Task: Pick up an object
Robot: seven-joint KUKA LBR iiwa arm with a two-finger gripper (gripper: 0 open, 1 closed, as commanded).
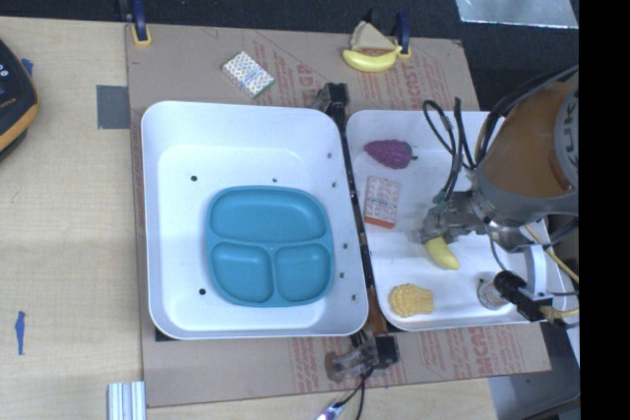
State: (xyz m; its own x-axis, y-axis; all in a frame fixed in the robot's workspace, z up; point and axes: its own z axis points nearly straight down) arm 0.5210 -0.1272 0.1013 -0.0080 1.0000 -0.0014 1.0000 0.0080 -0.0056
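1. One end effector [440,229] hangs low in the right bin [413,315], directly above a yellow banana [443,255].
2. Its grip state I cannot tell.
3. Corn [410,299] lies nearby.

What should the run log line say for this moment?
claw: low in right bin | over small yellow piece | grasp: cannot tell | purple toy, card, corn loose
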